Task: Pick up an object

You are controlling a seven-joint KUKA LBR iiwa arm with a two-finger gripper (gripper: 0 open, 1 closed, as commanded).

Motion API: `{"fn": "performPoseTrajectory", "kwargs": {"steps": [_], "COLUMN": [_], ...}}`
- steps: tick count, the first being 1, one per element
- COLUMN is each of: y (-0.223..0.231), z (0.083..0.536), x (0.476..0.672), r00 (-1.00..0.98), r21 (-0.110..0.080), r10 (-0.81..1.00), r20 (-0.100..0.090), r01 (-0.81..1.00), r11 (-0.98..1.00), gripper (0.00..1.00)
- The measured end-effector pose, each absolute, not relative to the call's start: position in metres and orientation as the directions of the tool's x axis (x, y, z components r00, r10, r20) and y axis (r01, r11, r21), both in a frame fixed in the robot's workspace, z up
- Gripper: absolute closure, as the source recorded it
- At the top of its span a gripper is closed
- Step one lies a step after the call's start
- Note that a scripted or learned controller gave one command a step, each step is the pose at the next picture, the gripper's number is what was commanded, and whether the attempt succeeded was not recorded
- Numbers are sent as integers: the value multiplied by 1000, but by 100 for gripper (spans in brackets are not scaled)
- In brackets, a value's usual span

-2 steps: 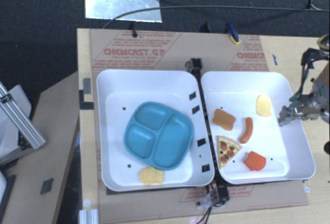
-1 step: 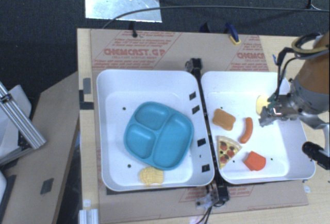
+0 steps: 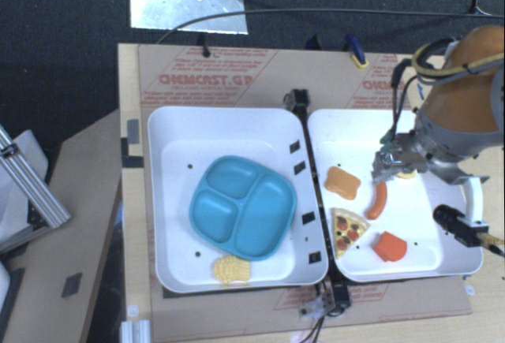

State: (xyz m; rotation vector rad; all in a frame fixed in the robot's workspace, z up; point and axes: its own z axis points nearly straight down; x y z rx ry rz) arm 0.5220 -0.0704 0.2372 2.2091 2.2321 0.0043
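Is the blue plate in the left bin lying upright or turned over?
Upright: the blue plate shows its three hollow compartments facing up.

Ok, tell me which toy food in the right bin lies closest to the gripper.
The hot dog sausage, the slim red-orange piece just below the gripper. The orange nugget-like piece lies further left, and the pizza slice and red block sit lower in the bin.

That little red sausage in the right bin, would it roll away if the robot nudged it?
Probably, sideways. The small red toy sausage looks rounded and smooth, so it may roll or slip. It seems moulded plastic, likely stiff and light. The orange bread piece lies close by and might stop it.
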Motion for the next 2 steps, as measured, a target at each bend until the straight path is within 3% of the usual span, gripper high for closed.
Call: {"fn": "performPoseTrajectory", "kwargs": {"steps": [2], "y": [40], "z": [234], "x": [532], "r00": [-10], "r21": [0], "r10": [1000], "r20": [2], "r01": [1000], "r11": [10], "gripper": [100]}}
